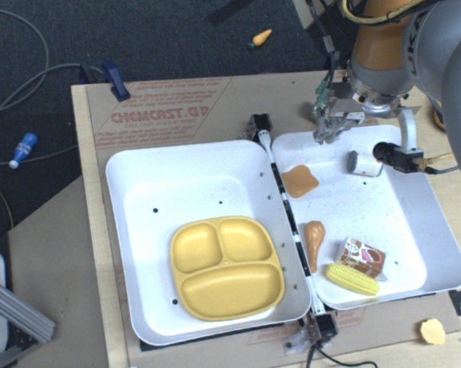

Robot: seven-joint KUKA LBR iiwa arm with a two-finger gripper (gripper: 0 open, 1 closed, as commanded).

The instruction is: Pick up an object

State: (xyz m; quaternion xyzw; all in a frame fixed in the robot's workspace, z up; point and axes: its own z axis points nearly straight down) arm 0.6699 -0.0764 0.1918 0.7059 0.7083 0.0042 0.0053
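Seemingly at the approach step, the gripper (pixel 331 124) hangs over the right bin's (pixel 413 203) far rim; whether it is released or clenched, I cannot tell. Candidates lie below: brown patty (pixel 300 180), drumstick (pixel 313 242), corn cob (pixel 352 279), wrapped snack (pixel 362 257). Next: descend onto one.

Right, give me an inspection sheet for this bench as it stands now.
Surface: bench with printed cardboard, bearing left bin and right bin.
Job's things: right bin holds brown patty, drumstick, corn cob, red packet.
Clutter: yellow divided plate in left bin; yellow piece on bench.
Grippers: gripper above right bin's far edge, nothing seen between its fingers.
Cables: grey cable on floor.
Surroundings: dark carpet, blue bottle, orange piece.
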